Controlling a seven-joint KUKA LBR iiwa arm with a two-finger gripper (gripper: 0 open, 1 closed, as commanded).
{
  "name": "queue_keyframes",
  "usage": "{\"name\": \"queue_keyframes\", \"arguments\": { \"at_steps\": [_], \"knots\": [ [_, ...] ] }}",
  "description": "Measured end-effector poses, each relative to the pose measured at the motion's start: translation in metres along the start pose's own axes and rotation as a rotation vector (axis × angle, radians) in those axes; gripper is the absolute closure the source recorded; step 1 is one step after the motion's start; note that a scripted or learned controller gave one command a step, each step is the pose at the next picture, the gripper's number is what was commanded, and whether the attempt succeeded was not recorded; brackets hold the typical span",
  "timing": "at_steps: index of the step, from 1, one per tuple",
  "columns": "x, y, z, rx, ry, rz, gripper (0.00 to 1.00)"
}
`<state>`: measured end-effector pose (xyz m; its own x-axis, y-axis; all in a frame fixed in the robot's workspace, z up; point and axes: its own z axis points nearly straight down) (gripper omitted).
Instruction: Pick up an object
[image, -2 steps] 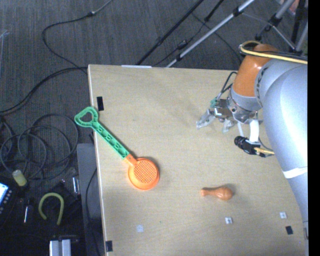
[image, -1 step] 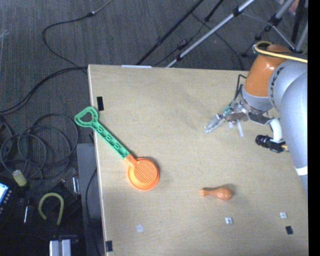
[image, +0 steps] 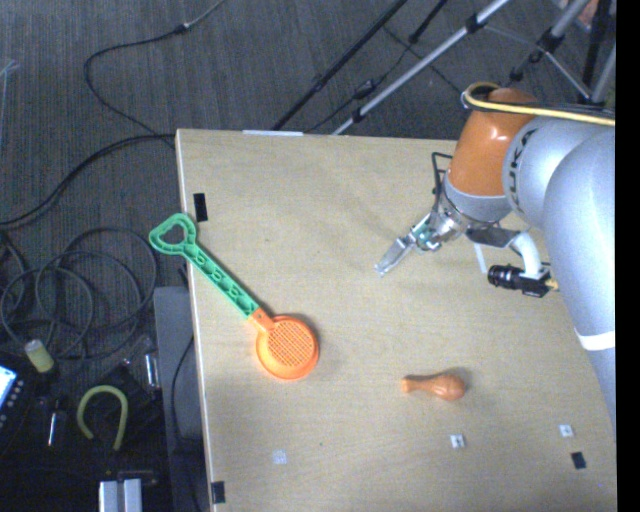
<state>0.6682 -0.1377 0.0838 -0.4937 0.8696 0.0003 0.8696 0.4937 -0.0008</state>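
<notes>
Hovering over the bare middle of the table (image: 330, 200), the claw (image: 392, 260) of the grey-and-orange arm (image: 560, 200) carries nothing, its slim fingers pointing down and to the left and drawn close together, with no object between them. The pick appears to be at the approach stage: nothing is gripped, and the next move calls for choosing a target, travelling to it and descending over it. Nearest lies a small orange pear-shaped piece (image: 436, 385), below the claw and apart from it, lying on its side. Farther left rests a toy strainer (image: 235, 300) with a green perforated handle and a round orange mesh head, lying flat near the table's left edge.
</notes>
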Motion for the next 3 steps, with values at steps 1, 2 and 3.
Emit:
{"name": "queue_keyframes", "arguments": {
  "at_steps": [1,2,3],
  "knots": [
    [0.0007,0.0012,-0.0094,-0.002,0.0,0.0,1.0],
    [0.0008,0.0011,-0.0093,-0.002,0.0,0.0,0.0],
    [0.0013,0.002,-0.0187,-0.004,0.0,0.0,1.0]
  ]
}}
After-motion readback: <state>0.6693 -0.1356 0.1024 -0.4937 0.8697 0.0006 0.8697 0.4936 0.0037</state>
